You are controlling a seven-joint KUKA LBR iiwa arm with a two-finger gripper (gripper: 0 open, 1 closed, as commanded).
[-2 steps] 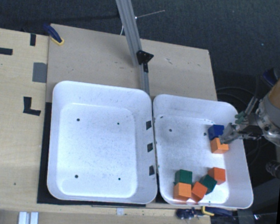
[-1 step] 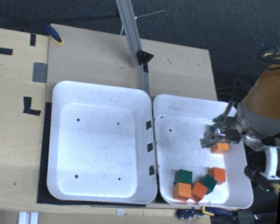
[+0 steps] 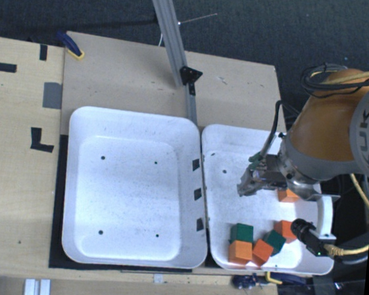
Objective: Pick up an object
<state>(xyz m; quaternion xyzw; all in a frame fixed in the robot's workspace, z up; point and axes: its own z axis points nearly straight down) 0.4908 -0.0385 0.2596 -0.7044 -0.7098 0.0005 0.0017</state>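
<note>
My gripper [image 3: 252, 183] hangs over the middle of the right bin [image 3: 230, 149], under the orange-banded wrist. Below it, near the bin's front, lie a green block [image 3: 242, 232], an orange block [image 3: 240, 250], a second orange block [image 3: 263, 250] and a dark green block [image 3: 275, 241]. Another orange block [image 3: 288, 229] lies beside a black fitting, and one more orange block [image 3: 287, 196] peeks out from under the wrist. I see nothing between the fingers, and their spacing is too dark to read.
The left bin [image 3: 130, 187] sits beside the right one, sharing a rim with black clips. A grey metal pole [image 3: 174, 33] slants down from the top to the bins' back edge. The wooden bench surrounds both bins.
</note>
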